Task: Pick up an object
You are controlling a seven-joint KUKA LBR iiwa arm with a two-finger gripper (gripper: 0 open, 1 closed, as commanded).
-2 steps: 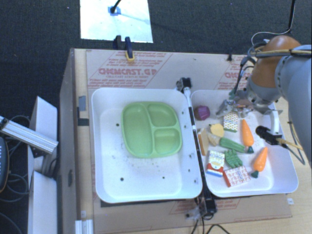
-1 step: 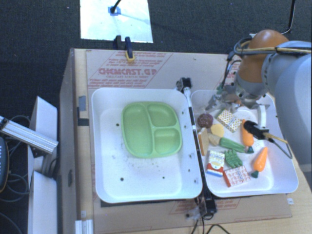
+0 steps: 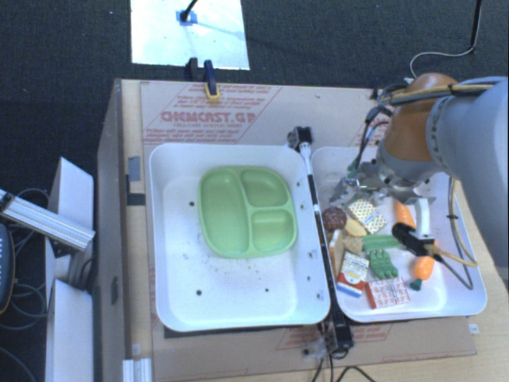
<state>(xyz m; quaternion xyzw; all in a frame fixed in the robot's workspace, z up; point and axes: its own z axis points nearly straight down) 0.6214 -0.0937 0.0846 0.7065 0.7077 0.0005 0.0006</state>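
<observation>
The gripper (image 3: 367,183) hangs low near the right bin's (image 3: 461,297) back edge; its grip cannot be told. Toys (image 3: 374,253) crowd that bin's left side. In the left bin (image 3: 171,293), a green plate (image 3: 245,211) leaves bare margins.

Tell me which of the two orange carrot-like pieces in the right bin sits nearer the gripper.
The upper orange piece, just below the gripper. The other orange piece lies farther down, toward the bin's near rim.
</observation>
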